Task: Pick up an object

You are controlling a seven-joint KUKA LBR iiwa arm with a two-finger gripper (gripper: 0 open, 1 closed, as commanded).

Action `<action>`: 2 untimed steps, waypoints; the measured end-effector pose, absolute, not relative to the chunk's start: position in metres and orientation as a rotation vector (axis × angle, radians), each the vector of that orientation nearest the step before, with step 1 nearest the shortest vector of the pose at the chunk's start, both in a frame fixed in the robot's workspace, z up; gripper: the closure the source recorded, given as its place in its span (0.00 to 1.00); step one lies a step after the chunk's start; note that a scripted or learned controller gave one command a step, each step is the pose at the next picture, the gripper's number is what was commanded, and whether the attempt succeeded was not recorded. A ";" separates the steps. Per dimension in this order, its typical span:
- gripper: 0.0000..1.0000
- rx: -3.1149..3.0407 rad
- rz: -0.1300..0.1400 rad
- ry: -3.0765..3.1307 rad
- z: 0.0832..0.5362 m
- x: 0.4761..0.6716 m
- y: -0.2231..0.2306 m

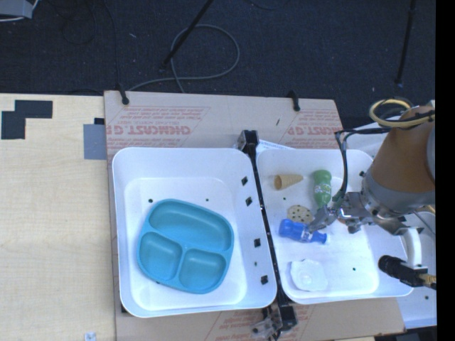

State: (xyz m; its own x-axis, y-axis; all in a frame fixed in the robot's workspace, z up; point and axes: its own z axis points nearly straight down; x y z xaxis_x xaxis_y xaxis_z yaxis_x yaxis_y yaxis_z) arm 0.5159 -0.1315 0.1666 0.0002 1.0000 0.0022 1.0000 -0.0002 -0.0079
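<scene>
Blue bottle [301, 231] lies in the right bin [355, 290], the hand [321, 219] just over it; finger spread is unclear, so centre, then close across its narrow body.

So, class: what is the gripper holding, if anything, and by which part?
It cannot be told: the gripper sits right at the blue object, but a grasp isn't visible.

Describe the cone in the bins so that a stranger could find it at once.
Look in the right bin, near its far wall. The cone lies there on its side, left of the green bottle. It alone is tan and pointed.
</scene>
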 end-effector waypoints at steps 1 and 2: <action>0.00 -2.216 0.006 -2.216 0.103 0.518 -0.127; 0.00 -2.220 0.004 -2.217 0.087 0.518 -0.126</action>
State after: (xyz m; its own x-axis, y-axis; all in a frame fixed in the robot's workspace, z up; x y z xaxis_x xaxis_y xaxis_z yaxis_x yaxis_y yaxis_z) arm 0.5176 -0.1256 0.0866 0.0012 1.0000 0.0016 1.0000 -0.0012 -0.0049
